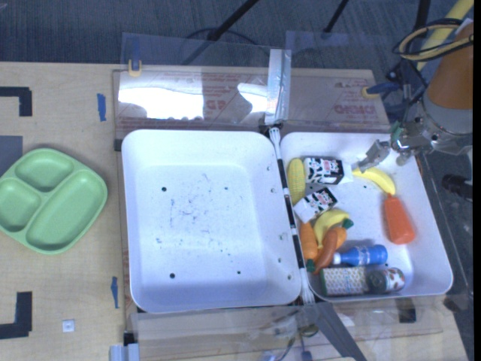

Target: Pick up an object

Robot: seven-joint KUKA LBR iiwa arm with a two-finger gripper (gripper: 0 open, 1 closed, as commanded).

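Toys lay crowded in my right bin [434,273], beside the bare left bin [203,156]: corn [296,179], carrots [329,245], a bottle [362,256]. My gripper [376,156] hovered by the small banana [377,179], apart from the heap so easier to take; its opening I could not tell

Gripper [373,159] low, arm at right
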